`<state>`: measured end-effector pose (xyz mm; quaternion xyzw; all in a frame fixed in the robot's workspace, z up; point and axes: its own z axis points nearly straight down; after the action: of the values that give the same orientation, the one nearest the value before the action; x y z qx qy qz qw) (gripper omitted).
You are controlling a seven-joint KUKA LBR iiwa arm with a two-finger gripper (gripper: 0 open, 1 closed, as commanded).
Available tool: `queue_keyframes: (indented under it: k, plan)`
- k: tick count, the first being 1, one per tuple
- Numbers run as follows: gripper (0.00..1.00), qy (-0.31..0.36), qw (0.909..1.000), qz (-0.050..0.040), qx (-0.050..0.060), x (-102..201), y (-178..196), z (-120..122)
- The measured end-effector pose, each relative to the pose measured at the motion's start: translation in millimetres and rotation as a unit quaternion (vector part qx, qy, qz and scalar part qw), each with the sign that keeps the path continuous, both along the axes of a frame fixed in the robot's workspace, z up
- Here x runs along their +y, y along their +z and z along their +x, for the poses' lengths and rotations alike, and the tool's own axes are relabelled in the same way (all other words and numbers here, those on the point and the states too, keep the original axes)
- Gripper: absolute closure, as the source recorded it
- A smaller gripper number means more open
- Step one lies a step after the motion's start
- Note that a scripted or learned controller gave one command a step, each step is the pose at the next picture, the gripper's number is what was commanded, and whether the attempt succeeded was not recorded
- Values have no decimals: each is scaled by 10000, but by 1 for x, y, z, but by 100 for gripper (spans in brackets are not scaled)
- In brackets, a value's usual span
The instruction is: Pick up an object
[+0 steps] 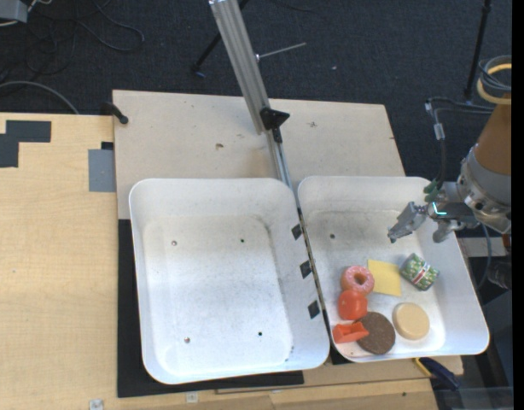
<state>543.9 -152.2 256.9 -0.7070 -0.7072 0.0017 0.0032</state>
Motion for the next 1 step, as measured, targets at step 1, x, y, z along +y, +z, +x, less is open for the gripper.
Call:
queue_keyframes:
  k: [1]
  plan:
    - [0, -10, 10000, -5, -21, -1, 2, 1]
